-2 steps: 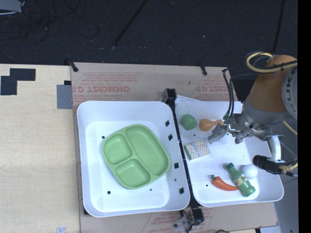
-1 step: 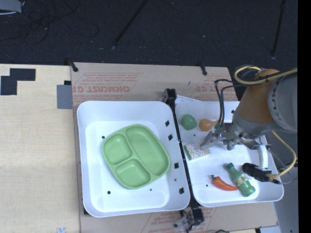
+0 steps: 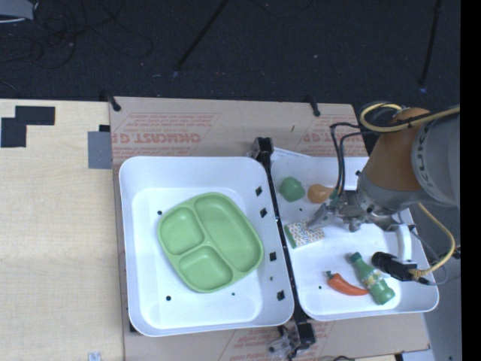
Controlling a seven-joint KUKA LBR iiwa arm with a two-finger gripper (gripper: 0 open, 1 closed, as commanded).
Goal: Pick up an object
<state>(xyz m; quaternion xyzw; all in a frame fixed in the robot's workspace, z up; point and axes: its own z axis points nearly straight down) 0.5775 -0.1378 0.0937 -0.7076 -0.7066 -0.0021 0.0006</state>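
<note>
My gripper (image 3: 337, 215) hangs low over the right bin (image 3: 421, 301), near its middle back, under the grey arm with the orange band. A small orange object (image 3: 319, 193) lies just behind and left of it, partly hidden by the gripper. Further left sits a green rounded object (image 3: 291, 189). A patterned flat packet (image 3: 304, 234) lies to the gripper's front left, close to it. At the front of the bin lie a green bottle (image 3: 371, 277) and a red-orange chili (image 3: 346, 284). Nothing can be seen held.
The left bin (image 3: 143, 201) holds a green divided plate (image 3: 209, 241). A black-clipped divider (image 3: 274, 232) runs between the two bins. Cardboard lies under both bins, and the wooden bench extends to the left.
</note>
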